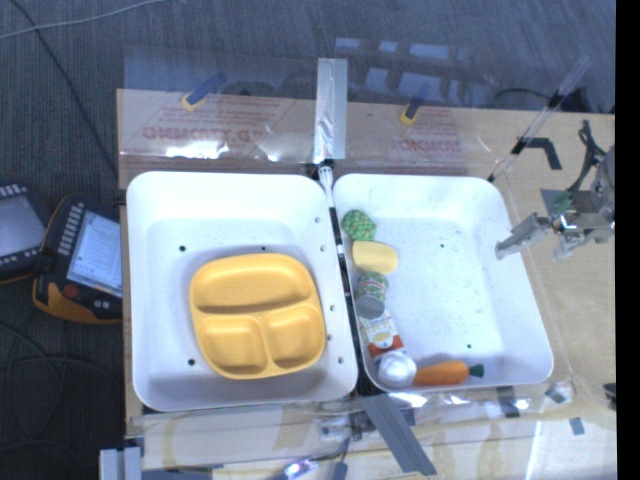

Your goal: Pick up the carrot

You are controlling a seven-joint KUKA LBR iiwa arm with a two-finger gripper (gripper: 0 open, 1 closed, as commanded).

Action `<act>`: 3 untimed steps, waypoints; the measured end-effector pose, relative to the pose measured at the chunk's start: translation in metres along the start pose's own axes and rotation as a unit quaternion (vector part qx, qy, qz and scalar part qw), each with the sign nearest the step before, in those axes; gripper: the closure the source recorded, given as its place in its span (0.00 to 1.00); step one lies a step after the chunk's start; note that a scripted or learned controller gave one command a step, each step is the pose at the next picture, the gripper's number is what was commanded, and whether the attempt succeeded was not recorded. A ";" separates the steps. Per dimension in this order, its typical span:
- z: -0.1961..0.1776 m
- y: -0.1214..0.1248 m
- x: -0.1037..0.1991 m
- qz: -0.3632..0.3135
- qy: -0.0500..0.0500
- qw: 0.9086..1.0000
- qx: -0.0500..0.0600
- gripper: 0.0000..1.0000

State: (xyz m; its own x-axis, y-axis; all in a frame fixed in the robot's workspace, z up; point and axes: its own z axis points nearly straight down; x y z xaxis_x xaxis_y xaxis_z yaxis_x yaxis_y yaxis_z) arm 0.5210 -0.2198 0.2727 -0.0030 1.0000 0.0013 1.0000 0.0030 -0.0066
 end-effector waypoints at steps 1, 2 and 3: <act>0.150 0.003 0.014 0.133 0.000 0.991 0.001 0.00; 0.182 0.030 0.080 0.192 -0.002 0.981 -0.006 0.00; 0.176 0.030 0.082 0.191 -0.001 0.982 -0.004 1.00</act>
State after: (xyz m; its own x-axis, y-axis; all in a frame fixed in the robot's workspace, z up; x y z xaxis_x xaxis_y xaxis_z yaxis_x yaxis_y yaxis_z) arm 0.5498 -0.1379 0.0966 0.3715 0.9285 -0.0008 0.9285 -0.3714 0.0014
